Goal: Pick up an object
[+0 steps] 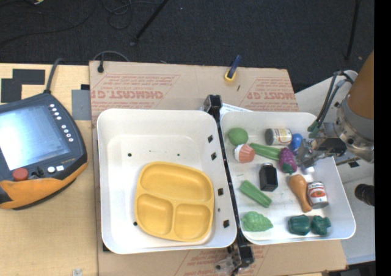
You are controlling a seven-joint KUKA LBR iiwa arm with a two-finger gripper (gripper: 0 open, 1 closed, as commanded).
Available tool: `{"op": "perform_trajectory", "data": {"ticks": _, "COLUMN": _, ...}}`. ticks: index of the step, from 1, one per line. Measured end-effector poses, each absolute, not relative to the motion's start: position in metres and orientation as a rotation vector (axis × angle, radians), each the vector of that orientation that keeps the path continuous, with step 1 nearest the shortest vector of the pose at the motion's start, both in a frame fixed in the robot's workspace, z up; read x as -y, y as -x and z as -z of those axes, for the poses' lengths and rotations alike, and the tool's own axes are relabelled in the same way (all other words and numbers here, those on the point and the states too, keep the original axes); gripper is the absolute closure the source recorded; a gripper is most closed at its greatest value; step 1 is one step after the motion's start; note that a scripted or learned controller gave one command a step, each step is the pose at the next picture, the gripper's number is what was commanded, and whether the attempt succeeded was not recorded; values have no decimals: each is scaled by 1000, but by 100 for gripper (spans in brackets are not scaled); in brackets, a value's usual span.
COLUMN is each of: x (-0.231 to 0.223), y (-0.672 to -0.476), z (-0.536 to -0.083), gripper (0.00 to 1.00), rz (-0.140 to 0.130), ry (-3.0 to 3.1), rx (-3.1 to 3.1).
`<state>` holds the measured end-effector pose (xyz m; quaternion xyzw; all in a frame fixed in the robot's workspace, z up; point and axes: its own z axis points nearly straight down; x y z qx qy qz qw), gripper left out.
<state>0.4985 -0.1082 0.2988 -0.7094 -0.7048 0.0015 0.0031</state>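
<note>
1. Right bin (345,232) holds the loose pick items, scattered flat so each can be taken alone; left bin (110,146) carries a yellow tray (174,198).
2. Arm enters over the bench's right edge, wrist tilted down.
3. Claw (303,157) hangs low beside the purple item (287,159), likely the target; its opening is blurred, cannot tell.

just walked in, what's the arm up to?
The gripper has reached in from the right and is low over the right bin, beside the purple grapes and above the orange carrot-like toy. Nothing is visibly between its fingers, so no pick yet. The left bin holds a yellow divided tray.
</note>
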Motion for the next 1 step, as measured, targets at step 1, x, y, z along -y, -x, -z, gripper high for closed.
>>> {"op": "perform_trajectory", "data": {"ticks": 1, "x": 35, "y": -515, "z": -410, "gripper": 100, "rz": 13, "ry": 2217, "rx": 2235}}
